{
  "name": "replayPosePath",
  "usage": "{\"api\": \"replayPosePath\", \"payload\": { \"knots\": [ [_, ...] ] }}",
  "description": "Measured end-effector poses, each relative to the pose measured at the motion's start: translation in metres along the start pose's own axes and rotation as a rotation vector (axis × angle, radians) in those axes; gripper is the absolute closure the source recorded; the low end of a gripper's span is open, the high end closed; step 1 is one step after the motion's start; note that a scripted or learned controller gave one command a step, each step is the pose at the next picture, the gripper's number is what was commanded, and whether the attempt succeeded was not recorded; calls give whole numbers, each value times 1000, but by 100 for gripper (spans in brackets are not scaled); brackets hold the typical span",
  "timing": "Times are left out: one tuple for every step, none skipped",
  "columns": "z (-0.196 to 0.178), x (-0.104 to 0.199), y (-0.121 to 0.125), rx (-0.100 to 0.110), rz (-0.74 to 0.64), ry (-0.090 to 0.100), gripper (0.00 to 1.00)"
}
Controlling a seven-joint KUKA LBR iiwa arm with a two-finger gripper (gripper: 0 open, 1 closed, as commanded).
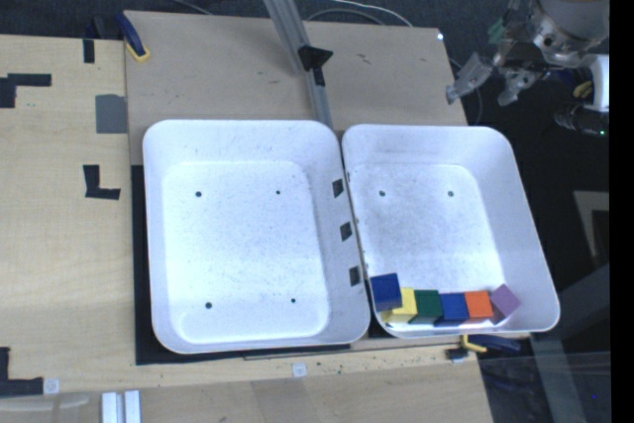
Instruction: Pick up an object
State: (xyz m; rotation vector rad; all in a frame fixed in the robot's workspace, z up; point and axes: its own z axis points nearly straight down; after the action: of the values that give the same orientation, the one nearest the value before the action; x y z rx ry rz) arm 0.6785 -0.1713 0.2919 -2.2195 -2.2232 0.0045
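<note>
Pincer (487, 74) hangs up past the far right corner of the right bin (515, 163), outside it, over the table edge. Fingers spread apart, nothing between them.

Blocks sit in a row along the right bin's near wall: blue block (384, 289) partly on a yellow one (400, 304), then green (427, 304), another blue (454, 306), orange (477, 304), purple (504, 299). Row runs left-right, packed touching.

Key relation: blocks lie well apart from the pincer, toward the near edge, across the full depth of the bin. Left bin (158, 154) bare. Wall crowding likely makes the grasp awkward.
</note>
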Motion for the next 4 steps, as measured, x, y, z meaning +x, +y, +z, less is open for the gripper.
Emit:
{"api": "replayPosePath", "payload": {
  "knots": [
    [-17, 20, -39, -1, 1, 3, 0],
    [-10, -2, -99, 1, 4, 1, 0],
    [-19, -20, -135, -1, 3, 1, 0],
    [-30, -38, -110, -4, 0, 1, 0]
  ]
}}
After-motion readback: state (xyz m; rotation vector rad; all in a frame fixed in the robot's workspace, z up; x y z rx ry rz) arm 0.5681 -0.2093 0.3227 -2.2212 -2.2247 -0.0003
